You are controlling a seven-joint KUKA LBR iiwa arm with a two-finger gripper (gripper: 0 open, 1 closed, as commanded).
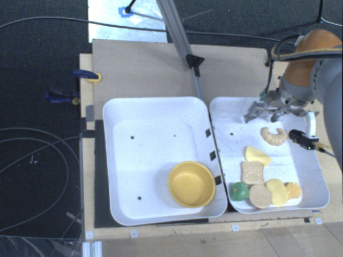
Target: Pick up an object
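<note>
You had two bins [161, 108]: one bowl [191, 183], perhaps seven food pieces. The croissant [274, 136] lay crosswise, ends up. The gripper [262, 114] hung spread, holding nothing.

- We see the arm [321, 63] cut off by the right edge.
- We cannot tell how the hand [266, 113] has its fingers set.
- A round biscuit [260, 196] partly covers the green piece [239, 190].

Two white bins side by side on a bench, yellow bowl [192, 183] in the left bin [139, 138], croissant [274, 136], yellow wedge [256, 156], cracker [252, 172], green piece [239, 191] and round biscuit [260, 196] in the right bin [230, 116], gripper [266, 114] above its far end
</note>
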